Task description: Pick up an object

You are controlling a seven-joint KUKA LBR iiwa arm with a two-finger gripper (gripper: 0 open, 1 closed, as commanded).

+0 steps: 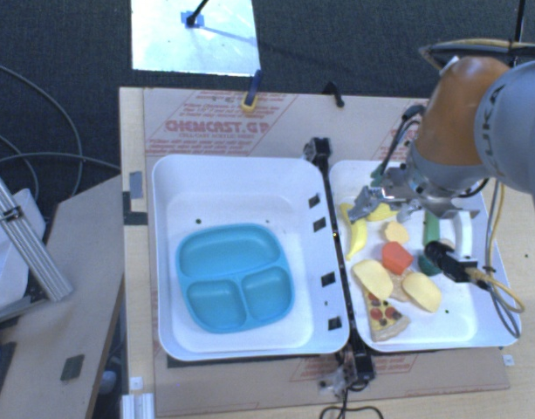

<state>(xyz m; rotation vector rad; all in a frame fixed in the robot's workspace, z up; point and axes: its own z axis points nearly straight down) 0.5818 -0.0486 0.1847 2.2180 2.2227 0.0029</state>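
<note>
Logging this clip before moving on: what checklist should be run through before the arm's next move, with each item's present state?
1. Tool over the right white bin: ok.
2. Yellow banana-shaped toy just below the tool: ok.
3. Anything between the tool's fingers: cannot tell.
4. Red block, pizza-slice toy and pale yellow pieces crowd the target: not ok.
5. Blue divided tray lies in the left white bin, away from the arm: ok.

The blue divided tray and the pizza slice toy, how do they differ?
The blue divided plastic tray lies in the left white bin; the small triangular pizza slice toy lies in the right white bin. The tray is far larger and plain blue; the slice is tan with red toppings. Both lie flat.
</note>
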